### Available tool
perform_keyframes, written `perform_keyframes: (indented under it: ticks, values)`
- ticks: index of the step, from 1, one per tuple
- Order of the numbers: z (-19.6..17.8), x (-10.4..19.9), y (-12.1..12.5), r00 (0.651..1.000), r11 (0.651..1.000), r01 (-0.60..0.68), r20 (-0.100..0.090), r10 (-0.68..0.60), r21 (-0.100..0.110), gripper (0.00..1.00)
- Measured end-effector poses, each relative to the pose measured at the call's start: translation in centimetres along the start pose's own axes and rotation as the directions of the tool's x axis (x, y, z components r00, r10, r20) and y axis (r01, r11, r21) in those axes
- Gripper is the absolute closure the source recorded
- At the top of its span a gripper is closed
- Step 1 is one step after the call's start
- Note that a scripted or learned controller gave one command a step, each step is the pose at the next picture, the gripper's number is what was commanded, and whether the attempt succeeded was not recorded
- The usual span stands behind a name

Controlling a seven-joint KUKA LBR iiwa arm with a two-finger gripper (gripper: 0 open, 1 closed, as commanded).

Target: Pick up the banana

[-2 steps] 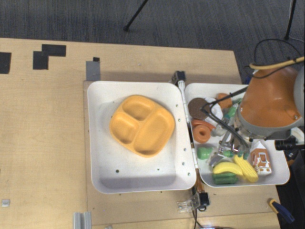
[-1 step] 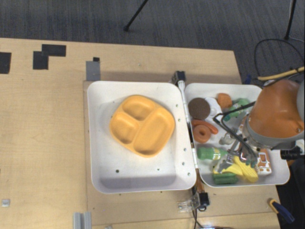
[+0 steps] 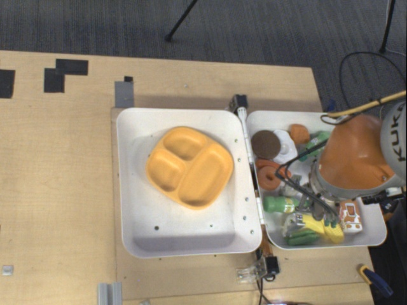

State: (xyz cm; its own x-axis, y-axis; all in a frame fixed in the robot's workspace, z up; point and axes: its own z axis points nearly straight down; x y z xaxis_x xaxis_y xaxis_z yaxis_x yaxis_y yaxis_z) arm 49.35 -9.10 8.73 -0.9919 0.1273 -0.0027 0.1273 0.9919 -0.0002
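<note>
Gripper (image 3: 310, 210) sits low in right bin (image 3: 375, 237) just above banana (image 3: 320, 228) at front edge amid clutter, grip state can't tell; banana prob light, smooth, curved — grab mid-body, across narrow width.

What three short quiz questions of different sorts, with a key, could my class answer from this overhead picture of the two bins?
1. True or false: the yellow divided plate lies in the left bin.
2. Multiple choice: the banana lies in the right bin near its (A) front edge, (B) back edge, (C) outside on the bench.
3. Fill in: the end effector hangs over the ____ bin.

Key: 1 true. 2 A. 3 right.
</note>
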Motion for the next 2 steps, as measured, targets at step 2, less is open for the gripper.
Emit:
perform_keyframes:
  ticks: [2]
  values:
    - [-0.05,-0.55,-0.48,0.879,0.879,0.477,0.011,-0.477,0.002,0.0]
